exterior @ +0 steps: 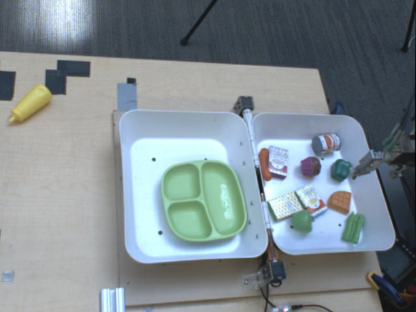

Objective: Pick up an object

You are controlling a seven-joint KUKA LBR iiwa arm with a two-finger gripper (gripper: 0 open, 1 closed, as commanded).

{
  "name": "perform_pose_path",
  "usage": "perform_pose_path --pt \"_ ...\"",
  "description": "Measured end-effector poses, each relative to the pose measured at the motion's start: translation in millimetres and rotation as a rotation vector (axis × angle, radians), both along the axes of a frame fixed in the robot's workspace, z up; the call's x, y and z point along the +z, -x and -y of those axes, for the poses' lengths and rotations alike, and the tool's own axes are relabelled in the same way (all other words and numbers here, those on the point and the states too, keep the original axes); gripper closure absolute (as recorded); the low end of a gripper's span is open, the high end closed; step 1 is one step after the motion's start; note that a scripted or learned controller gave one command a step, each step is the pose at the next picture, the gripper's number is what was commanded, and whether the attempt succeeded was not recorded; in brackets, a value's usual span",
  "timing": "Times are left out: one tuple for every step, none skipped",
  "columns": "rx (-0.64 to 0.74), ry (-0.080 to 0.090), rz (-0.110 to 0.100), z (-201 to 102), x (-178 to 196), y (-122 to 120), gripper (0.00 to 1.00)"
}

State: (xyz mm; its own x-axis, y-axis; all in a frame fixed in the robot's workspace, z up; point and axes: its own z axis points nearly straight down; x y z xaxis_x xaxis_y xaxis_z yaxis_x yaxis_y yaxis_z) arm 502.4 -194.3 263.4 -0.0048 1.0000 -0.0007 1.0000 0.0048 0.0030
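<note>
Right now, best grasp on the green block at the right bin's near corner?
Grip the green block across its narrow width, coming straight down. It lies flat, long axis roughly up the picture, close to the bin wall; the orange piece sits just apart, so probably workable.

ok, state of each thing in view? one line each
green plate: upright in left bin, compartments bare
can: on its side, right bin
red box: lying flat, right bin
yellow bottle: on its side on the bench
tool: at right bin's right rim, beside the dark green toy
</note>
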Motion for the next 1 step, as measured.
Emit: perform_pose_path --pt "-0.001 -0.002 -0.003 -48.2 -131.4 15.9 0.0"
